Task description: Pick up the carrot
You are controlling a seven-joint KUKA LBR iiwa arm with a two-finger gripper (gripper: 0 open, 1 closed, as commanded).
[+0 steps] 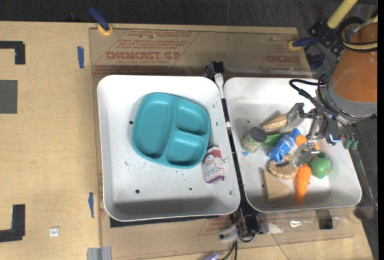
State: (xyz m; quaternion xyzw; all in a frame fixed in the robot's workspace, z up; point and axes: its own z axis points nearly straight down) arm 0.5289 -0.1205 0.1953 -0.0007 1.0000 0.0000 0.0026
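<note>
The orange carrot (302,180) lies in the right bin (252,93) near its front right corner, pointing toward the front edge, with its thick end up against a green toy (321,167). My gripper (308,149) hangs low over the bin, just above the carrot's thick end and close to touching it. The carrot rests on the bin floor. The arm's orange band (359,75) is above the bin's right rim.
Crowded around the carrot are a blue object (284,146), a tan roll (276,122), a grey-green can (254,138), a ring-shaped pastry (282,169) and a brown block (276,187). The left bin (117,151) holds a teal divided plate (171,130) and a small packet (213,168).
</note>
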